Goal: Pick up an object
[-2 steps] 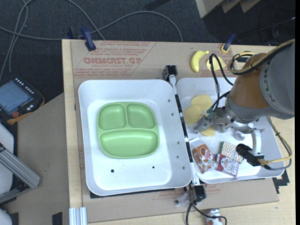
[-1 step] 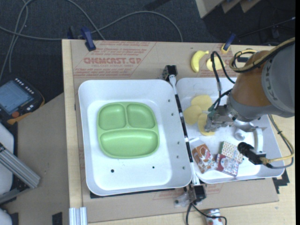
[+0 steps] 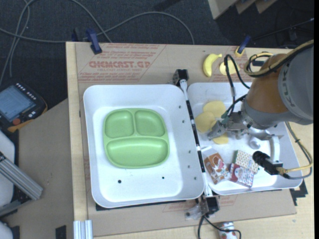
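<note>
The tool (image 3: 220, 129), its grip impossible to tell, hung low over pale yellow pieces (image 3: 209, 114) in the right bin (image 3: 289, 180), apparently positioned to pick one.

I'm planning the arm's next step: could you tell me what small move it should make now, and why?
Probably lower slightly onto the pale yellow pieces in the right bin: the gripper sits at their edge, and nothing shows between its fingers.
</note>
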Tool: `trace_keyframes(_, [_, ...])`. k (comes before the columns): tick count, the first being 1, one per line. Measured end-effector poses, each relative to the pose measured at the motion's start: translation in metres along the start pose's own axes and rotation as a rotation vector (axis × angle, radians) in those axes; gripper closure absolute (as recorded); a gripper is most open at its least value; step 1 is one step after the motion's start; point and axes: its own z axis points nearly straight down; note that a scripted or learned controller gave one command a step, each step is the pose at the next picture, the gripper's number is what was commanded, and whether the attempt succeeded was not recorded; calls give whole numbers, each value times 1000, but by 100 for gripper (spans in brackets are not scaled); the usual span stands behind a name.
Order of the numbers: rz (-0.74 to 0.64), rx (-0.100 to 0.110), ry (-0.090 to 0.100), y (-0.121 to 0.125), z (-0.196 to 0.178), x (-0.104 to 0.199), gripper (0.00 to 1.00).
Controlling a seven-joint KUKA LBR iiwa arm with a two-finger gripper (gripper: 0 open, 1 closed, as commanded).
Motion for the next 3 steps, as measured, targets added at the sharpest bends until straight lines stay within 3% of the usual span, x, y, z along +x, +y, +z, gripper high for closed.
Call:
trace_keyframes(1, [-1, 2, 0, 64, 10, 6, 0])
trace_keyframes(2, [1, 4, 1, -19, 10, 2, 0])
trace_keyframes(3, [1, 1, 0, 15, 10, -24, 0])
